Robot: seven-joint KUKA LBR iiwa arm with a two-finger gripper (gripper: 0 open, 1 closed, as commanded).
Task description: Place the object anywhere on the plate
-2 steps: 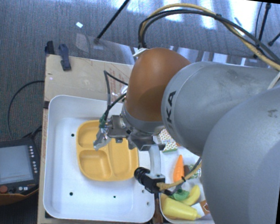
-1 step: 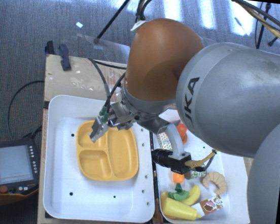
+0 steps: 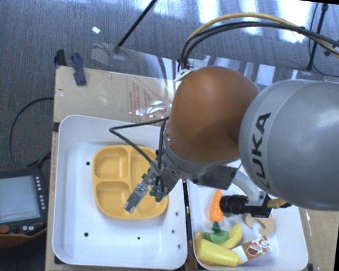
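Grey carpet behind bench [image 3: 101, 92] with two white bins. Left bin [image 3: 72, 212] held yellow divided plate [image 3: 111, 177]. Gripper [image 3: 140, 196] hovered over plate's right side; opening could not be told, nothing visibly held. Right bin [image 3: 294, 250] held carrot [image 3: 215, 205], banana [image 3: 235, 235], lemon-yellow piece [image 3: 216, 253], still off plate.

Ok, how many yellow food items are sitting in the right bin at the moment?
2. A banana lies just below the carrot, and a larger yellow piece lies at the front of the right bin. The arm covers that bin's rear, so more may be hidden.
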